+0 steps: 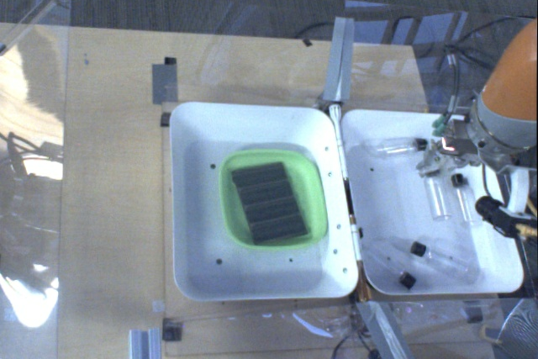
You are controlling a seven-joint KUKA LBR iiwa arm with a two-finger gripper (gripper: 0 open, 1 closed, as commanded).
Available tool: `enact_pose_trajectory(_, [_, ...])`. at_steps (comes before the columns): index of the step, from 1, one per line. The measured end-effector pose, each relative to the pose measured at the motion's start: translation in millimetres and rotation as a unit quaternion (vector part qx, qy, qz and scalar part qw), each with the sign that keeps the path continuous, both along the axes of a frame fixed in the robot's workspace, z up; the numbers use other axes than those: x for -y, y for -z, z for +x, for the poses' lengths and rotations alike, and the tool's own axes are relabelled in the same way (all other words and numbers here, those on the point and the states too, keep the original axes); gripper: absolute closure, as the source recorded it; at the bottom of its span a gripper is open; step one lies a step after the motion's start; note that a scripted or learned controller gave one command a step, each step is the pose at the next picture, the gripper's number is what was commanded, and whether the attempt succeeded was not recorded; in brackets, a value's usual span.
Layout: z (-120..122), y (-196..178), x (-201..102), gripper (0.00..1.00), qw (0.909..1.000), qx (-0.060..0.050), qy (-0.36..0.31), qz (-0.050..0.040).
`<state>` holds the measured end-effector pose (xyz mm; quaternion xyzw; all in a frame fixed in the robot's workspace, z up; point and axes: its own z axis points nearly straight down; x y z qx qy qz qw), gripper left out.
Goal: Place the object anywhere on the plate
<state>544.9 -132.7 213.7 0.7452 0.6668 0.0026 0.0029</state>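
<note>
Left bin [193, 181]: shallow, white, glossy, with rounded corners; it holds the plate at its centre.
Plate [315, 189]: lime green, squarish with soft corners and a raised rim, its smooth surface likely plastic.
Object [268, 203]: dark grey, rectangular, ribbed slab; it lies flat on the plate, tilted so its long axis runs from about 11 to 5 o'clock. Judged from this position, the placing is already achieved.
Right bin [378, 265]: white, touching the left bin along its 9 o'clock edge; it carries clear tube-like vials [438, 199] and small black caps [417, 248], scattered loosely as spare items.
Arm [514, 88]: grey with an orange band, standing over the right bin's 3 o'clock side, well apart from the plate.
Hand [445, 149]: near the vials; whether released or clenched, I cannot tell.
Desk [109, 206]: pale wood grain, matte.
</note>
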Motion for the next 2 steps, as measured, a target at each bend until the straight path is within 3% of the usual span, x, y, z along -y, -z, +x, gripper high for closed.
enact_pose_trajectory(1, [0.0, 0.0, 0.0, 0.00, 1.0000, 0.000, 0.000, 0.0000])
enact_pose_trajectory(2, [37.7, 19.3, 66.5, 0.00, 0.9991, 0.000, -0.043, -0.0016])
